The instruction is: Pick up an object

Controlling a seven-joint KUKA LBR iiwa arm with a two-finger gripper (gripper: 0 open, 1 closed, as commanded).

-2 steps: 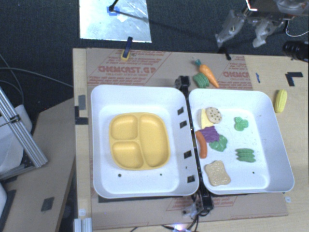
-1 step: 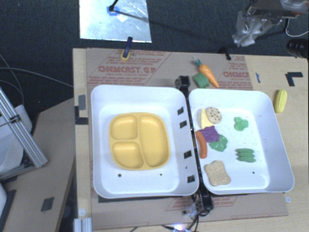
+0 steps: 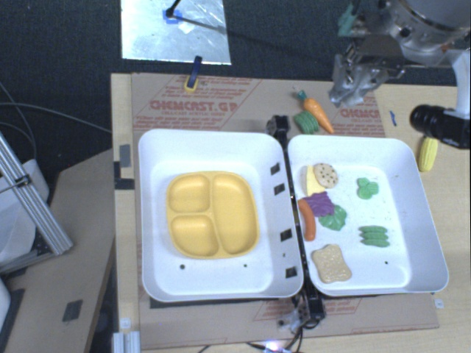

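My gripper hangs above the cardboard behind the right bin, just right of a carrot and a green piece lying outside the bin. Inside the right bin lie a cookie, a yellow slice, a purple piece, a green leaf, a red-orange sausage, a broccoli piece, a pea pod and a bread slice. Nothing hangs under the gripper.
The left bin holds a yellow divided plate. A yellow corn cob lies outside the right bin's far right corner. A shiny metal sheet lies beyond the bench at the back left.
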